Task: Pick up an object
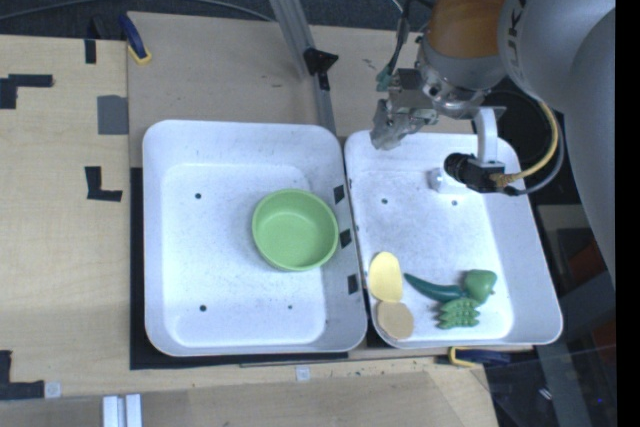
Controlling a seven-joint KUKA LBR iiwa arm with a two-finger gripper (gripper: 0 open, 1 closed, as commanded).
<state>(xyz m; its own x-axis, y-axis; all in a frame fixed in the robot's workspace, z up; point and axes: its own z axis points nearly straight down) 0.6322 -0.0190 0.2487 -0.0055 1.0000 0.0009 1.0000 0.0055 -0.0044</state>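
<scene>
Since nothing is picked yet, any of these could be the target. Going left to right: the left white plastic bin (pixel 180 150) has 1 round light-green plastic bowl (pixel 294 230) sitting upright near its right side; I'd guess it's light, stiff and a bit slick, so pinching the rim is the way in.

The right white plastic bin (pixel 470 215) has a cluster in its near corner: a pale yellow egg-shaped piece (pixel 385 276), a tan round piece (pixel 395 320) just beside it, a dark green long curved toy vegetable (pixel 432 288), a spiky green toy piece (pixel 459 315) and a green rounded lump (pixel 480 283). Probably light toy food, packed close, so crowding is the risk.

The two-finger gripper (pixel 391 132) hangs over that bin's far-left rim, well apart from the cluster. It's small and blurry, so I can't tell how it's set or whether it has anything.
</scene>
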